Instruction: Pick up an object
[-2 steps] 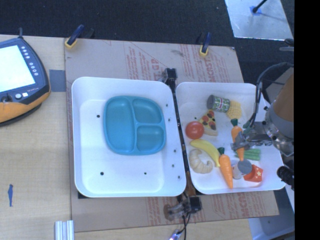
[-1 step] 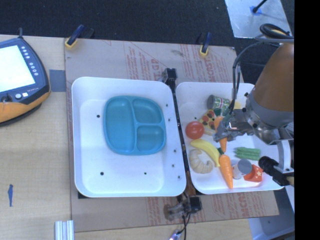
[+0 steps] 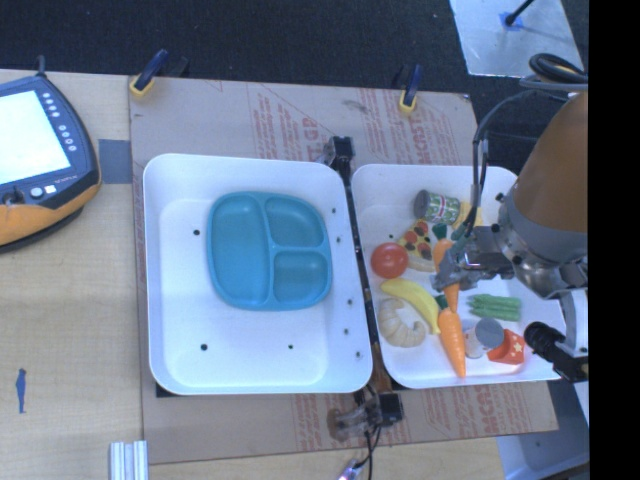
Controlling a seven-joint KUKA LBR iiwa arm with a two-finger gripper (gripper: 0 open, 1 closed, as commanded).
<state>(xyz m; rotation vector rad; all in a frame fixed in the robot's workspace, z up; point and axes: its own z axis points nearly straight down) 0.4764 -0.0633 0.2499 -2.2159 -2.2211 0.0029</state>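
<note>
Camera view, left bin: shallow white plastic bin point(image 3: 170, 268) holding a light blue plastic plate with three compartments point(image 3: 268, 250), lying flat near its middle.
Camera view, right bin: shallow white plastic bin point(image 3: 400, 363) crowded with toy food.
Arm: grey arm with orange band point(image 3: 555, 183) reaching in from the right over the right bin.
Gripper: grey two-finger gripper point(image 3: 458, 265) low over the middle of the right bin; whether anything sits between its fingers, or how wide they stand, cannot be told.
Orange plastic carrot point(image 3: 452, 340): near side of the right bin, long axis running near to far, tip pointing to the near edge.
Yellow plastic banana point(image 3: 415, 299): left of the carrot, curved, slanting from far-left to near-right.
Red plastic tomato point(image 3: 389, 260): beside the banana's far end.
Green tin can point(image 3: 437, 206): far part of the bin, on its side.
Green bean pod point(image 3: 496, 306): right of the carrot, lying left to right.
</note>
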